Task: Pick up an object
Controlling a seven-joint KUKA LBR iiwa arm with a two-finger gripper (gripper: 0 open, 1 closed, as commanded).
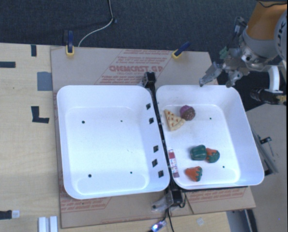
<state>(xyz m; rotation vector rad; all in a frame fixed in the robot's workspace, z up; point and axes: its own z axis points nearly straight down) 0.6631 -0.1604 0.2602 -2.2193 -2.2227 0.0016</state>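
Bins are set side by side on the bench; the left bin (105, 144) is taken as the landmark. Nothing is seen lying in it. Just to its right, touching along the shared rim, the right bin (231, 129) is placed, and every object is kept there. Nearest the left bin, a waffle wedge (173, 120) is laid, with a purple ball (187, 112) touching its right side. Further right and lower, a green piece (198, 152) is pressed against an orange piece (212, 155), and below them a red pepper (193, 173) is found. Far right of the left bin and above the right bin's back rim, the gripper (216, 77) is held with fingers spread and nothing between them. No grasp is judged made; descent, closing and lifting are all left.
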